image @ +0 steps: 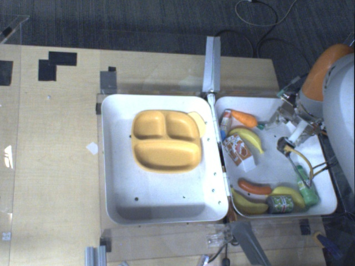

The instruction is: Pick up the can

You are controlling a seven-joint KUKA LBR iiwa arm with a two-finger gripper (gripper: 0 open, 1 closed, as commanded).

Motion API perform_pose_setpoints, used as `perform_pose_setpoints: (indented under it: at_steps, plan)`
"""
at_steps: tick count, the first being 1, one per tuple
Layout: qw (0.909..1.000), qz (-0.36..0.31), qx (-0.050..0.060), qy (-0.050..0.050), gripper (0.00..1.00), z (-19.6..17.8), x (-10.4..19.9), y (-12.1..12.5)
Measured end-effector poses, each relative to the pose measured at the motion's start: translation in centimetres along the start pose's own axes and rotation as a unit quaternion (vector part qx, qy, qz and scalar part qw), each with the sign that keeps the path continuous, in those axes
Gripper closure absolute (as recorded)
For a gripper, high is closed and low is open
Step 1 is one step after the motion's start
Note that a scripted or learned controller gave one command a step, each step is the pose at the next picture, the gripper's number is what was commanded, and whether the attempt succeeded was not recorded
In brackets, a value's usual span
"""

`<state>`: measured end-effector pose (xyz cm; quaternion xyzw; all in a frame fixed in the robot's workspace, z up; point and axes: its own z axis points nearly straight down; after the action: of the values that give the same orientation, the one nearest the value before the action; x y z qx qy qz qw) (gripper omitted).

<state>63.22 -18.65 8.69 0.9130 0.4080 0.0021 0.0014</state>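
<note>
Lying on its side beside a banana (250,205) at the right bin's (274,168) near wall, the green can (281,204) looks light, rigid and slick, so grip it across its middle; your gripper's (293,127) spread can't be told.

Can (281,204), green label with red and white print, lying on its side, at the front wall of the right-hand bin (273,168).
</note>
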Motion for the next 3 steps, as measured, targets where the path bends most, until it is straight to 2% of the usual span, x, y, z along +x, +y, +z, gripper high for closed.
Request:
perform_pose_setpoints:
  at_steps: [1, 2, 3]
  plan:
    - [1.0, -0.005, -0.004, 0.002, 1.0, -1.4, 0.4, 0.1]
    - [0.9694, 0.245, -0.001, 0.001, 1.0, -0.1, -2.3, -1.8]
    - [0.9966, -0.082, -0.003, 0.001, 1.0, -0.3, -6.7, -4.5]
